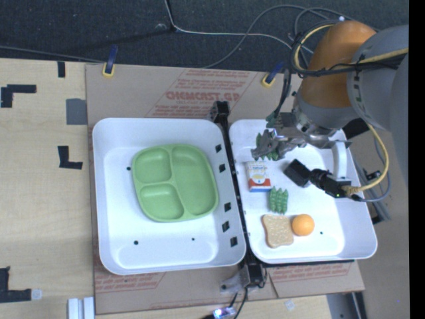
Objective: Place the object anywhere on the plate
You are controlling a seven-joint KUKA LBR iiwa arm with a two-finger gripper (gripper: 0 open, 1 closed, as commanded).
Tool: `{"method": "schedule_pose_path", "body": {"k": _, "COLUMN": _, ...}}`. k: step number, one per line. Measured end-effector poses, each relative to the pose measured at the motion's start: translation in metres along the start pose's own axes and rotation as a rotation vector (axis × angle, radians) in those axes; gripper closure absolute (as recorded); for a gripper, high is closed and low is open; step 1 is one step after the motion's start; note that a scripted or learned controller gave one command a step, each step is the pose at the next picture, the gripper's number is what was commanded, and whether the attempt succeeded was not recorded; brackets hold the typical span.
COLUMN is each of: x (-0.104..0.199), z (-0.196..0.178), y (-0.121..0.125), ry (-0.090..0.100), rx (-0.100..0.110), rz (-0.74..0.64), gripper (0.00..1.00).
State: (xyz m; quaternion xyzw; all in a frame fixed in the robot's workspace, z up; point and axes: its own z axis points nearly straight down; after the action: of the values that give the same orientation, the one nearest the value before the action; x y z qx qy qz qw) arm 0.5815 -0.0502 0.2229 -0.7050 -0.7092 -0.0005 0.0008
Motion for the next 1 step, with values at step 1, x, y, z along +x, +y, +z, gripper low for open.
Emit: {"method": "schedule_pose_path", "body": {"k": 1, "x": 0.0546, "z": 0.0106, "y": -0.0024, "ry": 0.000, "rx": 0.002, "rz": 0.000, "gripper": 1.00}}
